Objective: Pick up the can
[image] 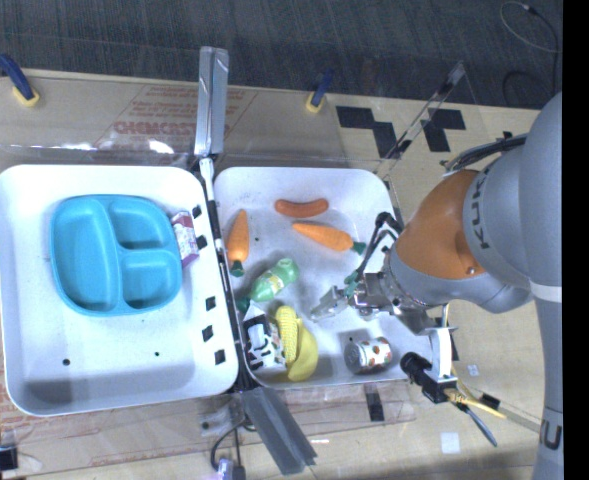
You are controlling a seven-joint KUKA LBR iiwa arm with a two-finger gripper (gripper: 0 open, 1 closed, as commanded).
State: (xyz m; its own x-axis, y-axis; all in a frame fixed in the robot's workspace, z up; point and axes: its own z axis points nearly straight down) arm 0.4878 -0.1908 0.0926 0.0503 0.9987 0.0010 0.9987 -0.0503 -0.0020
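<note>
The can (367, 354) lies on its side near the front right corner of the right bin (359, 180); it is silvery with a red and white label. My gripper (330, 302) hangs low over the bin floor, just up and to the left of the can and apart from it. The orange-banded wrist (436, 251) rises behind it to the right. Nothing is seen in the gripper.
The right bin also holds a sausage (301, 207), two carrots (324, 235) (237, 238), a green bottle (273, 279), a banana (295, 343) and a black-and-white item (259, 343). A blue divided tray (119, 252) and a purple packet (185, 238) are in the left bin (34, 368).
</note>
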